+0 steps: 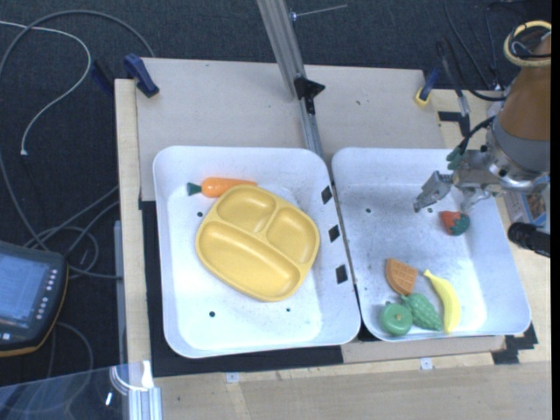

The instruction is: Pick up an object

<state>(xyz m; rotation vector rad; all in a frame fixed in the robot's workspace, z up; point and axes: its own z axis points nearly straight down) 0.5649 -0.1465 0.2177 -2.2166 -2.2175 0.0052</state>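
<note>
The arm (525, 116) comes in from the right and hangs over the right bin (376, 234), its tool (452, 201) low above the bin floor near the far right side. The two fingers look spread apart, one pointing left and the other down toward a small red and green toy (455, 222), maybe a strawberry. The toy sits on the bin floor just under the tool, and nothing is pinched between the fingers.

Toward the near edge of that same bin lies a cluster of play food: a brown wedge (402, 276), a yellow banana (444, 299), a green bumpy piece (424, 311) and a round green piece (396, 319), all close together, some touching.

The left bin (175, 234) carries a yellow divided plate (257, 241) in its middle. A toy carrot (220, 185) lies just beyond the plate, its orange body touching or nearly touching the plate's far rim.

Both bins rest side by side on the table (227, 103).
</note>
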